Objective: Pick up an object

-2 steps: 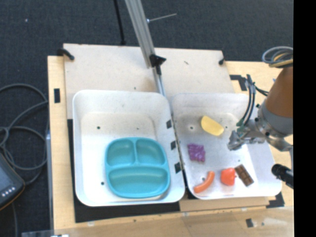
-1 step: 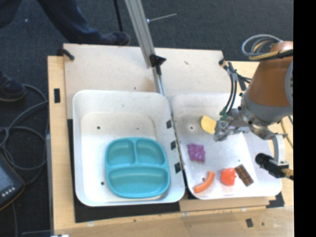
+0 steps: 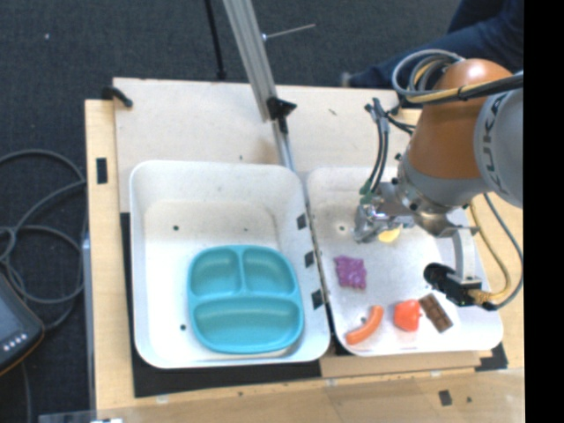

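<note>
Yellow object point(image 3: 389, 233), small and smooth, lies beside the metal gripper point(image 3: 368, 226); finger state unclear

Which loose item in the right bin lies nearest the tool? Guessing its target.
The yellow piece, right beside the tool. The purple lump, carrot, orange ball and brown block lie farther forward.

The arm point(image 3: 493, 148) has a grey housing with a wide orange band point(image 3: 454, 122) above the wrist and dark lettering on its side. Thin grey and dark cables point(image 3: 381, 152) run down beside the wrist. The gripper point(image 3: 374, 227) is bare silver metal.
</note>
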Motion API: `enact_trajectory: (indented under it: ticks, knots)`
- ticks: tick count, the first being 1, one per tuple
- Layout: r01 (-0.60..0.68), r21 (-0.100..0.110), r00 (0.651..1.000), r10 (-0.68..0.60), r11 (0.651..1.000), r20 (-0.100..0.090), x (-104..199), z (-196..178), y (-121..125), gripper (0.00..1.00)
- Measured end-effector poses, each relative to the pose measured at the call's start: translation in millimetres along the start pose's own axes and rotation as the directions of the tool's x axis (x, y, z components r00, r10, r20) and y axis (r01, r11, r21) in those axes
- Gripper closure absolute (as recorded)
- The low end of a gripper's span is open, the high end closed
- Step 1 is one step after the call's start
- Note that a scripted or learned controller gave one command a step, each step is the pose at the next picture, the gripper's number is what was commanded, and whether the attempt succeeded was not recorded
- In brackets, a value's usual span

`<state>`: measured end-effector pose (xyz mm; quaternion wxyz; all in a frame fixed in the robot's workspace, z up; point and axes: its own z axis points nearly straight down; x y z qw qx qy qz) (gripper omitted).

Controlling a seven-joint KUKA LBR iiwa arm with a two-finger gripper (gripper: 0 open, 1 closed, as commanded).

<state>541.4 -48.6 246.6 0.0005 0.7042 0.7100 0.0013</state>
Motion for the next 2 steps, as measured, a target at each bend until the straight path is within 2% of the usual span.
enact_trajectory:
  ticks: [1,2]
  knots:
    - [-0.001,0.001,1.000,0.001,1.000,0.000,52.2,5.5,31.9,1.00]
    - [0.000,0.001,1.000,0.000,1.000,-0.001,110.4,5.3,53.3,1.00]
